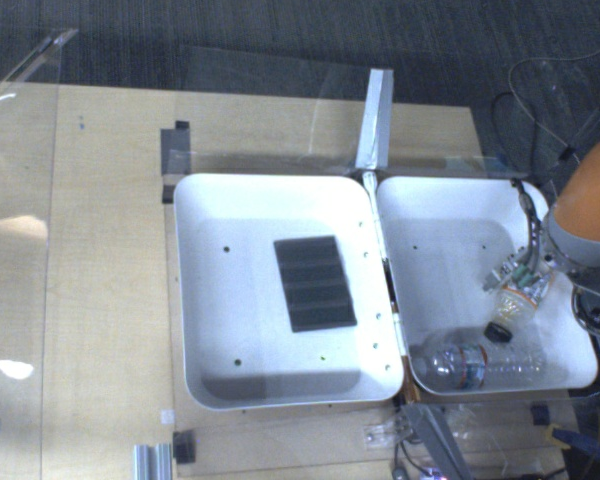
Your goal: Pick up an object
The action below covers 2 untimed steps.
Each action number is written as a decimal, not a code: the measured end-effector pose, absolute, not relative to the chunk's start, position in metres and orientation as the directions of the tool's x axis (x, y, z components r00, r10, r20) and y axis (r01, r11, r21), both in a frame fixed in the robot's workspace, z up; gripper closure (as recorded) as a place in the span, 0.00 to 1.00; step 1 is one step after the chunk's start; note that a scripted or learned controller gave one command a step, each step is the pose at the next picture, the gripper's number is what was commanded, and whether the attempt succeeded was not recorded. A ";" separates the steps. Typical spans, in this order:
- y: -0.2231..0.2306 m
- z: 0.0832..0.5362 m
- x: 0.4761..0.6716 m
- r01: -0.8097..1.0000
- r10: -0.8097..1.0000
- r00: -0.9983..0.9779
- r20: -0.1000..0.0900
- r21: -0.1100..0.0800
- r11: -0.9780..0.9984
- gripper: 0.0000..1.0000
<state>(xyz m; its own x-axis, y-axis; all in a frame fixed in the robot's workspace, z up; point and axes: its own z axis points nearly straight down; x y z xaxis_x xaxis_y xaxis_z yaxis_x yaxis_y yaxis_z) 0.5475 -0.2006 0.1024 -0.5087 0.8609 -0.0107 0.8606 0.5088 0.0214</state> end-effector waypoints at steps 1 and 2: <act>-0.198 0.102 0.548 0.857 0.858 -0.514 -0.008 0.021 0.514 0.00; -0.203 0.090 0.535 0.841 0.841 -0.540 -0.009 0.014 0.540 0.00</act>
